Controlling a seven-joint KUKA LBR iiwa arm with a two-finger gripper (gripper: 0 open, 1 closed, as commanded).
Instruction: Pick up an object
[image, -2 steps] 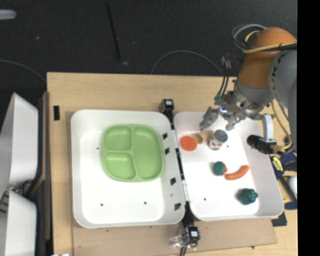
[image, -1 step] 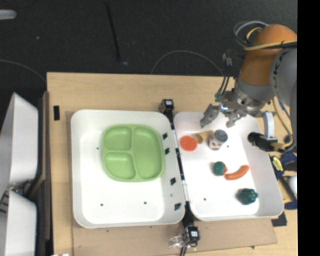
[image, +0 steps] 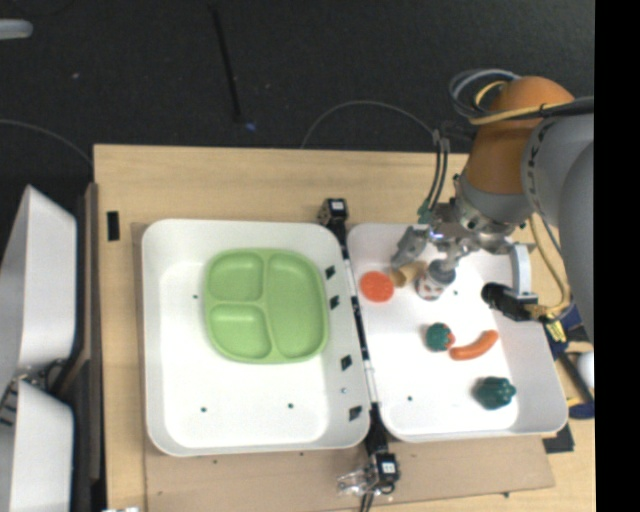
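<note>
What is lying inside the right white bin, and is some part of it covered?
In the right bin lie an orange round piece, a small green ball, an orange sausage shape and a dark green lump. The gripper and arm cover its upper part.

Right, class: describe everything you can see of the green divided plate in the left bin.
The green divided plate is pale lime green, smooth and matte, seemingly plastic. It is a rounded rectangle with raised ridges splitting it into three compartments: one long one on its right side and two smaller ones on its left. It lies flat and upright on the floor of the left bin, in the upper middle, slightly rotated. Nothing rests in it, and nothing but the bin floor touches it.
</note>
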